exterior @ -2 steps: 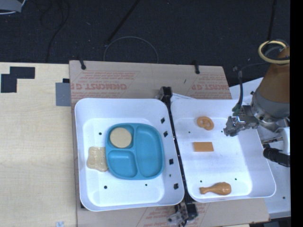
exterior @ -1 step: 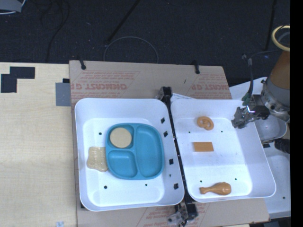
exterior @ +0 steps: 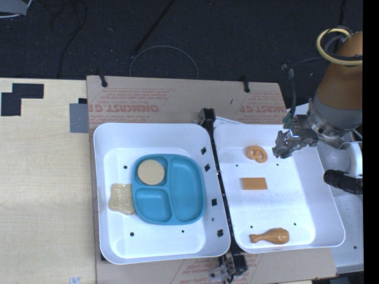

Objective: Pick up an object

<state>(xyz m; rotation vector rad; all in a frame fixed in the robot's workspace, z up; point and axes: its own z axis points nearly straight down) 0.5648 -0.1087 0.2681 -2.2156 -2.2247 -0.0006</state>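
Pretzel (exterior: 257, 154) lies in the right bin (exterior: 320, 218), upper part, with the gripper (exterior: 282, 148) just beside it on the right.

Left bin (exterior: 112, 241): toast (exterior: 121, 199) touching a blue tray (exterior: 177, 194) that holds a cracker (exterior: 150, 172). Right bin: pretzel, tan slab (exterior: 254, 184) below it, drumstick (exterior: 270, 236) lowest. Whether the gripper's fingers are apart, I cannot tell.

One fixed camera looks down aslant on both white bins (exterior: 100, 158).

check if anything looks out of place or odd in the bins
One oddity: the pale bread slice lies on the left bin floor, wedged against the blue tray, not in a compartment like the round cookie. Right-bin items lie apart, intact.
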